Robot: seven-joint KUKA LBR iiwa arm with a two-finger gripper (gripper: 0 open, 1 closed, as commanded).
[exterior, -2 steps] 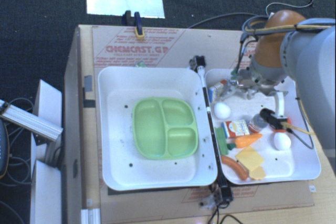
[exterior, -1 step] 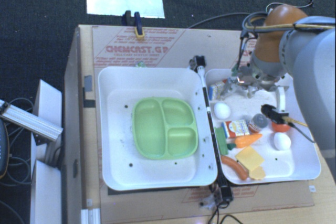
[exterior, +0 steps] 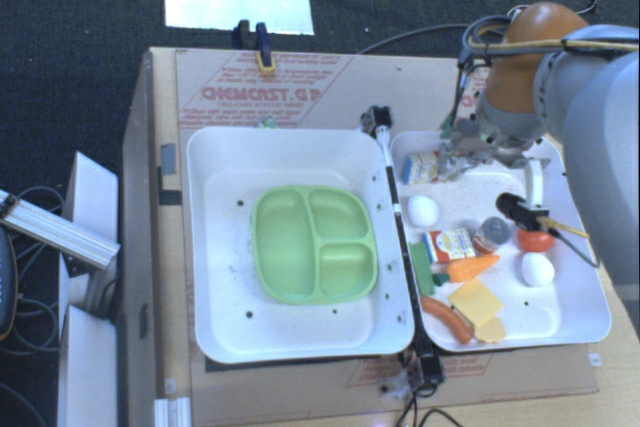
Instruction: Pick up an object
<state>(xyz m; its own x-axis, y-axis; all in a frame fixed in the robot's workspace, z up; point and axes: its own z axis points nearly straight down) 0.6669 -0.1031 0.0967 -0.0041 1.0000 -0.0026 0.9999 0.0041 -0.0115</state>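
Side by side on the bench, two shallow white plastic bins, touching along a shared middle edge. In the left bin [exterior: 205, 215], a light green divided plate [exterior: 315, 243], smooth, round-cornered, three compartments, lying flat near the centre with bare floor all round it. In the right bin [exterior: 590, 315], much tighter. Open floor mainly along the far-right side and in the near-right corner.

Gripper [exterior: 455, 160] down over the far-left corner of the right bin, close to the far wall and the middle edge. Open or closed: not to be made out from this angle. Nothing seen held. Just beside it, toward the middle edge, a small box [exterior: 420, 167], cardboard-looking, with yellow and blue print. Touching or not: unclear.

Nearer the camera, a white egg [exterior: 423, 210], smooth and oval, apart from the box. Then a little carton [exterior: 450, 243] with a red and white label, a dark round can [exterior: 492, 233] just beside it, a red tomato [exterior: 535, 240] and a second egg [exterior: 537, 268]. Below the carton, an orange carrot [exterior: 472, 267], tapered, and a green stick-like piece [exterior: 420, 265] by the middle edge. At the near side, flat yellow cheese slices [exterior: 477, 302] and a reddish sausage [exterior: 447, 318], close together.
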